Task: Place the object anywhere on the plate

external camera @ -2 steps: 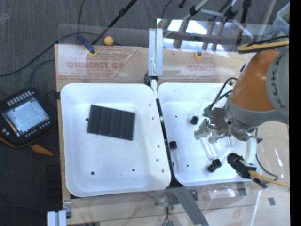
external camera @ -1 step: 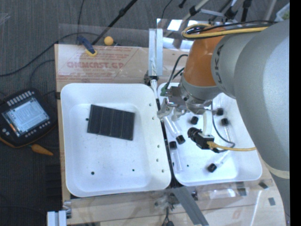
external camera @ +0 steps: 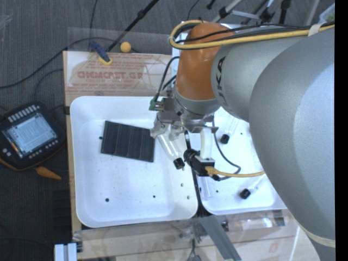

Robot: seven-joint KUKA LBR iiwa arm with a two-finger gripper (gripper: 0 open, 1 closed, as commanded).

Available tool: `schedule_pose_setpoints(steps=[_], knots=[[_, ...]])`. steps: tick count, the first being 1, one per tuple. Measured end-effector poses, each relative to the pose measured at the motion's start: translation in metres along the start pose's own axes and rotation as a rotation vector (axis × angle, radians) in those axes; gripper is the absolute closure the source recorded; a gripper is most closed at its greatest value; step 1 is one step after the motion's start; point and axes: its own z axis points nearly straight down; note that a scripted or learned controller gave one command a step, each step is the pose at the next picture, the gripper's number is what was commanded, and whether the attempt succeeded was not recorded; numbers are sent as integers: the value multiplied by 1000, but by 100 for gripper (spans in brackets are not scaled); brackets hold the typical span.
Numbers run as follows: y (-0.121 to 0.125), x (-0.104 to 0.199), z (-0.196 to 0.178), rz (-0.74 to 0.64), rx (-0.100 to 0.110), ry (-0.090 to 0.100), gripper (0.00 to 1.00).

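Observation:
A dark ridged rectangular plate [external camera: 128, 141] lies flat in the left bin [external camera: 109, 200], toward its back left. My gripper [external camera: 173, 136] hangs over that bin's right side, just right of the plate's right edge. A clear tube with a black cap [external camera: 177, 162] slants down from under the gripper, its cap close to the wall between the bins. The arm's body hides whether the gripper has hold of this tube.
The right bin [external camera: 234, 203] holds two more clear tubes with black caps [external camera: 223, 138] [external camera: 244, 193]. A yellow cable [external camera: 239, 174] loops below the wrist. A cardboard sheet [external camera: 117, 75] lies behind the left bin. A handheld controller [external camera: 30, 135] sits off the bench at the left.

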Motion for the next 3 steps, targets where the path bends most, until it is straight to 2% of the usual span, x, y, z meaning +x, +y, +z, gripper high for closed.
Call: schedule_pose_setpoints(steps=[1, 2, 3], knots=[[-13, 75, 37, -80, 2, -1, 100], [-82, 112, 53, -302, 3, -1, 100], [-77, 70, -104, -753, -3, -2, 100]])
